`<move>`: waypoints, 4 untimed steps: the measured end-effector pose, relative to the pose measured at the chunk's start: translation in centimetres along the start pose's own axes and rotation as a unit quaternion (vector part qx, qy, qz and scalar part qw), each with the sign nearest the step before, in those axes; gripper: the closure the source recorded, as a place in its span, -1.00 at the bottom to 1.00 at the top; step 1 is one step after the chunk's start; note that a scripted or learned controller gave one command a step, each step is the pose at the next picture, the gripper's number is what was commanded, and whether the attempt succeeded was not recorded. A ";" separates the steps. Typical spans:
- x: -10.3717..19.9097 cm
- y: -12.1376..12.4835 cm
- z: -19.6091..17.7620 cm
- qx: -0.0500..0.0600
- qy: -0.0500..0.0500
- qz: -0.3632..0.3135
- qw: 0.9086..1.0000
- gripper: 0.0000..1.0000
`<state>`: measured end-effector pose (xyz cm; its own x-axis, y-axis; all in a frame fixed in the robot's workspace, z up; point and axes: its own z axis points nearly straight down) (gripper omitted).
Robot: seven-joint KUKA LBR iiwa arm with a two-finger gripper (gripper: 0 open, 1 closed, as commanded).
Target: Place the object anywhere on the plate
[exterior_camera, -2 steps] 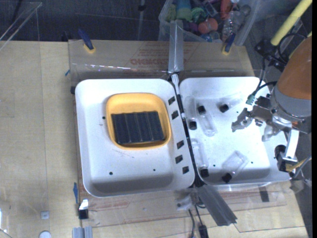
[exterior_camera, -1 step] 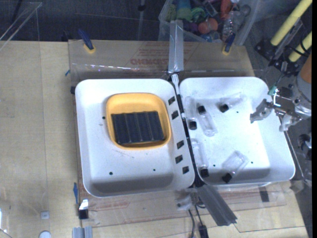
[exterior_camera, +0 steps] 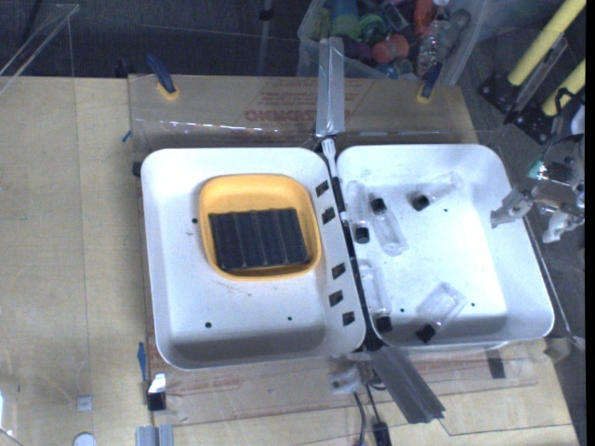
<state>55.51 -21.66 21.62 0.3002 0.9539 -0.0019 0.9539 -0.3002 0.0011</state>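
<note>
While several clear plastic vials with black caps (exterior_camera: 388, 226) lie scattered in the right bin (exterior_camera: 483, 277), the yellow plate (exterior_camera: 256, 191) in the left bin (exterior_camera: 172, 249) bears a dark ribbed slab (exterior_camera: 257, 238). Red cardboard lettering behind is illegible.

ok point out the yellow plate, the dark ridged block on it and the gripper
yellow plate (exterior_camera: 212, 196): camera view, bare upper-left rim
dark ridged block (exterior_camera: 257, 238): camera view, middle of its top
gripper (exterior_camera: 528, 214): camera view, between the fingertips at the right bin's edge
</note>
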 end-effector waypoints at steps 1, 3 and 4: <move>1.8 4.0 -0.5 -0.001 0.000 -0.150 0.989 -1.00; 2.6 9.8 -0.2 -0.003 -0.001 -0.413 0.911 -1.00; 3.0 11.0 -1.7 -0.004 -0.001 -0.527 0.850 -1.00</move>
<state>66.88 -22.13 23.37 -0.7203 0.6937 -0.0077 0.6937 0.7203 0.0044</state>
